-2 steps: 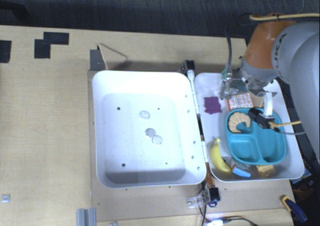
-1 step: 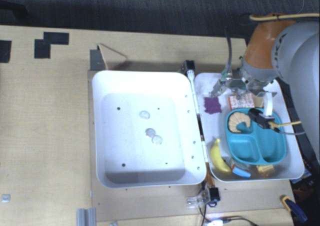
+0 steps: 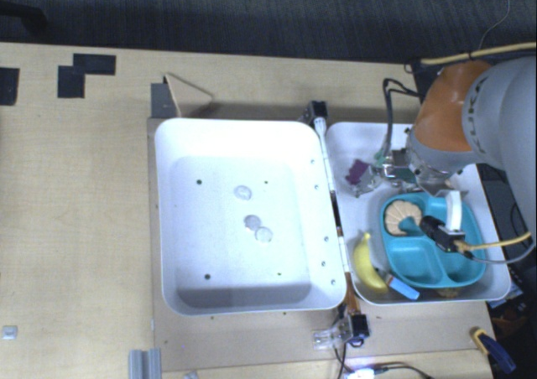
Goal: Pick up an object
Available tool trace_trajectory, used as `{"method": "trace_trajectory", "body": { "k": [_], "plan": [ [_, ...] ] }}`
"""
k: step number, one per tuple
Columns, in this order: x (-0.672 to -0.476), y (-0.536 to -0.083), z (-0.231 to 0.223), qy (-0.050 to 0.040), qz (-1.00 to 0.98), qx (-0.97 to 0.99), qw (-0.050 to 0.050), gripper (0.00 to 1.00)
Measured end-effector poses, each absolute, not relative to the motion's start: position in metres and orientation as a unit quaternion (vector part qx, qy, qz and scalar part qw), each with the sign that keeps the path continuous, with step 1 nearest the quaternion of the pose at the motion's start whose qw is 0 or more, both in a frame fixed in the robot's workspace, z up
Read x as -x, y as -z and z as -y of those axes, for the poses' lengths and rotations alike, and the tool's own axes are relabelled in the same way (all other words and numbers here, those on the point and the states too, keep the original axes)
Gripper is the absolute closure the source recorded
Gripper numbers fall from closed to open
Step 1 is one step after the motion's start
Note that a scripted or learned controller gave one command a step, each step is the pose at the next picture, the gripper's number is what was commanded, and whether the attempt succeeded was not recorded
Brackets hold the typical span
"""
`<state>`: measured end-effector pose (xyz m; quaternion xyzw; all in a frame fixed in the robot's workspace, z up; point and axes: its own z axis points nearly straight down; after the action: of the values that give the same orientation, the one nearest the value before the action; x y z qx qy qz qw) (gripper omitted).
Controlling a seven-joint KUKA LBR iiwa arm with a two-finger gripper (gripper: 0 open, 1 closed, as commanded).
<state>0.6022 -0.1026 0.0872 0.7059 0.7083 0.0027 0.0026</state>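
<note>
My gripper (image 3: pixel 382 174) hangs over the back part of the right bin (image 3: pixel 340 147), below the arm's orange band. A small purple object (image 3: pixel 358 171) lies just left of it, close to its tip; I cannot tell whether they touch. In front of the gripper sits a teal divided tray (image 3: pixel 428 262) with a tan ridged piece (image 3: pixel 404 215) in its back left compartment. A yellow banana-shaped object (image 3: pixel 367 264) lies against the tray's left side. A small blue piece (image 3: pixel 404 288) pokes out at the tray's front left corner.
The left bin (image 3: pixel 180 226) is separated from the right bin by a raised rim (image 3: pixel 332 201). The arm covers the right bin's back right corner. Black tape patches (image 3: pixel 84 74) lie on the bench at the far left.
</note>
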Motion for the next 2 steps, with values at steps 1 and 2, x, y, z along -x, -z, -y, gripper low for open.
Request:
{"method": "trace_trajectory", "body": {
  "k": [1, 2],
  "plan": [
    [-0.6044, -0.0996, 0.1022, -0.0047, -0.709, -0.705, 0.005, 1.00],
    [-0.6042, -0.0994, 0.1021, -0.0046, -0.709, -0.705, 0.005, 0.00]
  ]
}}
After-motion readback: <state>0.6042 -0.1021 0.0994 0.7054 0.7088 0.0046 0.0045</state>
